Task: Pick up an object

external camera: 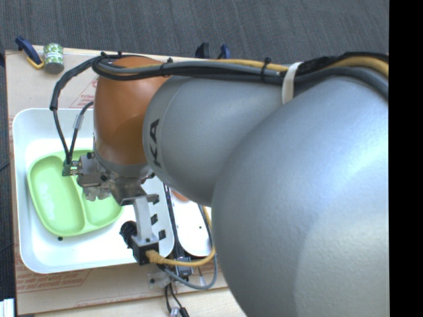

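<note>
Camera view, overhead at a slant. The grey arm [284, 183] enters from 3 o'clock and covers most of the right and centre of the frame. Its orange band [122, 114] sits above the wrist, approx. centre-left. A black cable bundle [218, 68] with a yellow hose runs along the arm's upper edge toward 3 o'clock, held by a white tie.

The end effector [99, 185] is over the left bin [23, 197], just below the orange band. Only its metal mount hardware is clear; finger opening: cannot tell, as the wrist blocks the line of sight.

Task object: a light-green two-compartment dish [56, 197] lies in the left bin, toward 9 o'clock of the wrist. The end effector's hardware overlaps the dish's right-hand edge in this view; whether they touch cannot be judged. A small dark speck lies on the bin floor near the dish's 6 o'clock edge.

A white bracket with black fittings [149, 226] hangs at 6 o'clock of the wrist, w/ yellow and grey wires below it.

The surface [39, 286] is light brown. At its 11 o'clock corner are a blue clamp [28, 50] and, just beside it, a small greenish roll [53, 55]. Dark grey carpet [165, 12] lies beyond, at 12 o'clock.
</note>
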`<state>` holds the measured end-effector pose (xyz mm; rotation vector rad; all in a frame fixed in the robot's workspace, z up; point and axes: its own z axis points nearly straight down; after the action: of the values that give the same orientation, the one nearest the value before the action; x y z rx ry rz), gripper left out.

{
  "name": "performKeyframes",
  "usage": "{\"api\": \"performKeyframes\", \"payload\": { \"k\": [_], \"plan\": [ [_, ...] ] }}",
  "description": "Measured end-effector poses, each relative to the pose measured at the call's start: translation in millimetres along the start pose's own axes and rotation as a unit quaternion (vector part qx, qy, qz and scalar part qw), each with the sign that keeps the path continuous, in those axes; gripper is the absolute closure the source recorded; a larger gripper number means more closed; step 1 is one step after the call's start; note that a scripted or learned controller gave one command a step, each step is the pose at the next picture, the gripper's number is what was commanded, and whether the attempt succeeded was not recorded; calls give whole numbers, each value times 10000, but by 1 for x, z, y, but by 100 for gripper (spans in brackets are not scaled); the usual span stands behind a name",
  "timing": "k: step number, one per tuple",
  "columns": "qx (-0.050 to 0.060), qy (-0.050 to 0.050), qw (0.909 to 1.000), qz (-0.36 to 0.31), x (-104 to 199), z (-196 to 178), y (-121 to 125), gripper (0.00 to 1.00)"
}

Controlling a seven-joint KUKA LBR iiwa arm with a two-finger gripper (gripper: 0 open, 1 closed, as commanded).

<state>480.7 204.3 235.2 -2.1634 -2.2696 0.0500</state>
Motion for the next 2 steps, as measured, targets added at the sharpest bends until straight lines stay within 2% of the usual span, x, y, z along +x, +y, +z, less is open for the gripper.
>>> {"api": "performKeyframes", "payload": {
  "k": [2],
  "plan": [
    [29, -15, 10000, -70, 1, -16, 1, 100]
  ]
}}
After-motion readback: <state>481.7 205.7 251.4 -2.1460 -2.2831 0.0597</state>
